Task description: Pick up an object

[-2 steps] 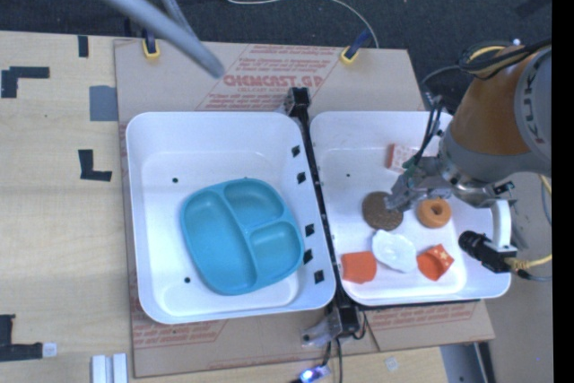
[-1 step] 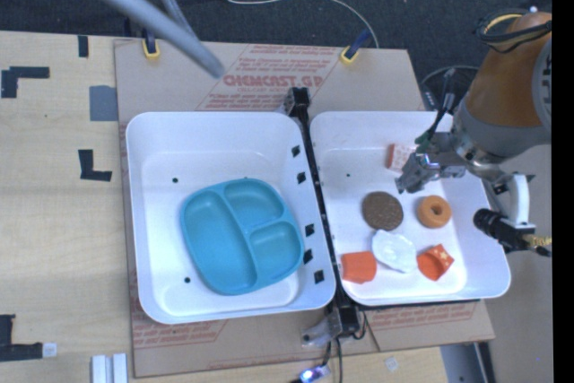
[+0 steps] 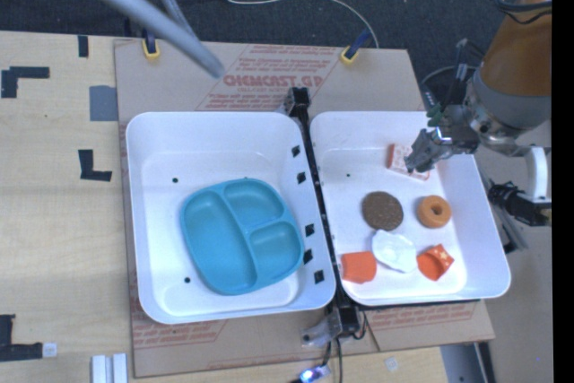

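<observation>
Red-and-white packet (image 3: 399, 159) lies at the back of the right bin (image 3: 484, 282), and from the camera view my jaws (image 3: 420, 161) hang low right beside it, seemingly touching its edge; whether they are spread or closed I cannot tell. I judge this the approach step, nothing lifted yet. Further forward sit a brown cookie (image 3: 383, 211), a doughnut (image 3: 434, 212), a white piece (image 3: 393, 250) and two orange pieces. Next I need to centre over the packet, close, then rise. The left bin (image 3: 143, 193) holds a blue tray (image 3: 240, 235).
</observation>
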You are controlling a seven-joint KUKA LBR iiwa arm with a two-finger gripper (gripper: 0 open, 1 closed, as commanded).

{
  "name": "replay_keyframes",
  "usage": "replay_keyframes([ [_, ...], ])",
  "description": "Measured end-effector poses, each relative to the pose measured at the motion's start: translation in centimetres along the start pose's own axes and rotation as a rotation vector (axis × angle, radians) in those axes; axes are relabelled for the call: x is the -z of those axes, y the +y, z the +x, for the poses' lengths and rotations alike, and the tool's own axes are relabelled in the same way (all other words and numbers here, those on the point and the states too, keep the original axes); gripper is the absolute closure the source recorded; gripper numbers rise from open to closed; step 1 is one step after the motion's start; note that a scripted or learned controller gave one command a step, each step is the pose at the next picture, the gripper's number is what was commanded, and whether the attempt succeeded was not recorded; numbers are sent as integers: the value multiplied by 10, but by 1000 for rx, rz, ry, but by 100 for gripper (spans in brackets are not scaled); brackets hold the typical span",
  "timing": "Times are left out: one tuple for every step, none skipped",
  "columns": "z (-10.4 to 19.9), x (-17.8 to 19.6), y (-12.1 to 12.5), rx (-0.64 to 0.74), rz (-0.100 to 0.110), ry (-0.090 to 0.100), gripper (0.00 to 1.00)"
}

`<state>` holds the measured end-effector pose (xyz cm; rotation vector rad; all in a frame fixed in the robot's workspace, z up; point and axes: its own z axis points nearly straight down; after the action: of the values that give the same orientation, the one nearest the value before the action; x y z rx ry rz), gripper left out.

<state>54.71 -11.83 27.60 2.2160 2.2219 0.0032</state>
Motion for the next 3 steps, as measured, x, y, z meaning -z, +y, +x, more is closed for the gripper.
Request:
replay_keyframes([
  [52, -17, -16, 3, 7, 2, 100],
  [105, -35, -15, 3, 7, 2, 100],
  [152, -38, -30, 3, 8, 2, 100],
])
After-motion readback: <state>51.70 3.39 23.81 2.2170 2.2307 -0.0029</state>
